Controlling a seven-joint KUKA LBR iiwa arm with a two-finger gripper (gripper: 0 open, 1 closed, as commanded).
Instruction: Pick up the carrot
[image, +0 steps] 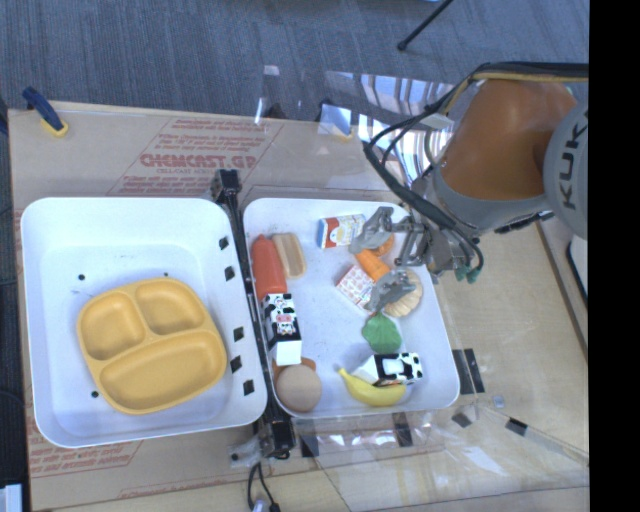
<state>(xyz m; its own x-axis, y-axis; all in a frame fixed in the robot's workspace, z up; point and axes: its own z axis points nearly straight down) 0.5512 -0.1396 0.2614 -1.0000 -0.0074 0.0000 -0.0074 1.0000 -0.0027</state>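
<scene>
The carrot, a short orange piece, lies in the upper right part of the right bin. My gripper reaches in from the right and is low over it. One finger stands just beyond the carrot and the other just on its near side. The jaws are spread apart and the carrot lies on the bin floor between them, partly covered by the gripper body.
Crowded around the carrot are a small orange-and-white box, a red-and-white packet, a round cracker and a green piece. A red sausage, bun, cow-print carton, egg and banana lie further off. The left bin holds a yellow divided plate.
</scene>
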